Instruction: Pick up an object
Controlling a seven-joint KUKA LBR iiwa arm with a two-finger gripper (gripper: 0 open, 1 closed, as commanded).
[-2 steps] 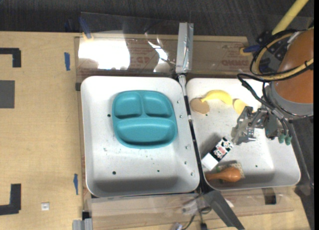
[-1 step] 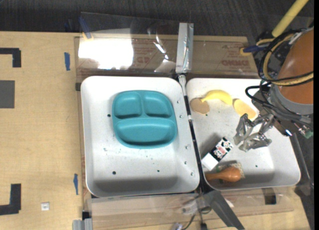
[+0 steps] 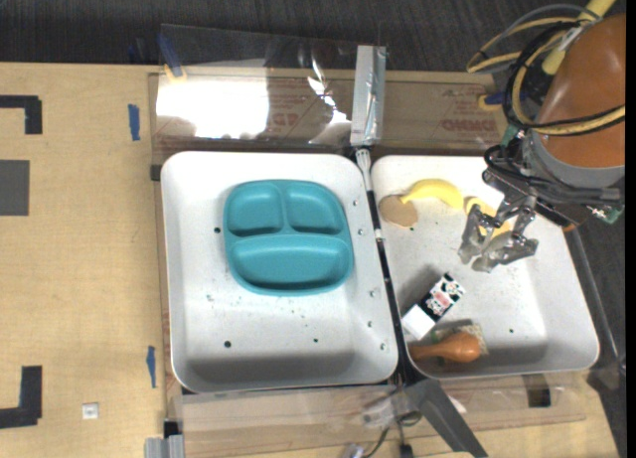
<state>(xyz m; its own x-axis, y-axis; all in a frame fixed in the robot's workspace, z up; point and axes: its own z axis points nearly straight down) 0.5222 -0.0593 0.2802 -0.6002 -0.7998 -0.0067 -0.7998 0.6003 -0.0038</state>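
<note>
Hand [image 3: 494,239] fingers apart, holding nothing, above right bin [image 3: 556,337].

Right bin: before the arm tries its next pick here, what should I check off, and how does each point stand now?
1. End effector over the right bin: ok.
2. Holding anything: cannot tell.
3. Banana apart from the end effector: ok.
4. Carton free to grasp: not ok, it touches the orange object.
5. Tan piece free of the banana: cannot tell.
6. Teal tray in the left bin, out of the way: ok.
</note>
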